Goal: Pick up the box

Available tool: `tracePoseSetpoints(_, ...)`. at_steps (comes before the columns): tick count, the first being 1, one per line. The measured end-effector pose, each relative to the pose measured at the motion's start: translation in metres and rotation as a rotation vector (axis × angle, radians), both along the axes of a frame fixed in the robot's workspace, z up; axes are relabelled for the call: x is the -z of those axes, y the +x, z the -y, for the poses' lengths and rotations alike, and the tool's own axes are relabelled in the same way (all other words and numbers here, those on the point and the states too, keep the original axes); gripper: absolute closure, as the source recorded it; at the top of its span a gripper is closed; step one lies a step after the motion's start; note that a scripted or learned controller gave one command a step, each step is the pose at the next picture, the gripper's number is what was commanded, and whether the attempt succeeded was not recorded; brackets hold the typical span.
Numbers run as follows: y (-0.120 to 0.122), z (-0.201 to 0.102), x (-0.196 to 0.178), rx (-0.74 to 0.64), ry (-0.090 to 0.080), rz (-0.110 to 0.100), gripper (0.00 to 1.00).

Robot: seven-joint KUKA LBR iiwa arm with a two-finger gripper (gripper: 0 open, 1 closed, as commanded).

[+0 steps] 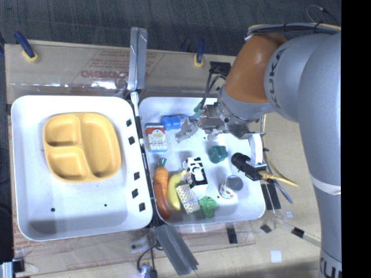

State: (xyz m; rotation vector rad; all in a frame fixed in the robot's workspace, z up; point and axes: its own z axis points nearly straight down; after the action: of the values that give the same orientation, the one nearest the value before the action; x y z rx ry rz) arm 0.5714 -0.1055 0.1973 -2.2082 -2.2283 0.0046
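The tool (191, 127) is seen poised in the right bin (255, 210), its state impossible to tell; the small red-and-white box (155, 138) remains unlifted just beside it.

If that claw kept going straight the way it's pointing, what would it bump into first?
Probably the small box. The gripper points left and downward toward it, with the blue object close beside that line; depth is hard to judge.

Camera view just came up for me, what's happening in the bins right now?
The grey arm reaches in over the right bin, its gripper hanging near the blue object at the back. The small box stands by the divider, with nothing gripping it. A carrot, banana and other small items lie nearby. The left bin holds a yellow divided plate.
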Motion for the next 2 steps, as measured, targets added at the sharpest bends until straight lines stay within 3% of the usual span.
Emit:
tracePoseSetpoints(1, 0.054, -0.002, 0.087, 0.111, -0.001, 0.002, 0.0)
tracePoseSetpoints(2, 0.054, -0.002, 0.077, 0.107, -0.001, 0.001, 1.0)
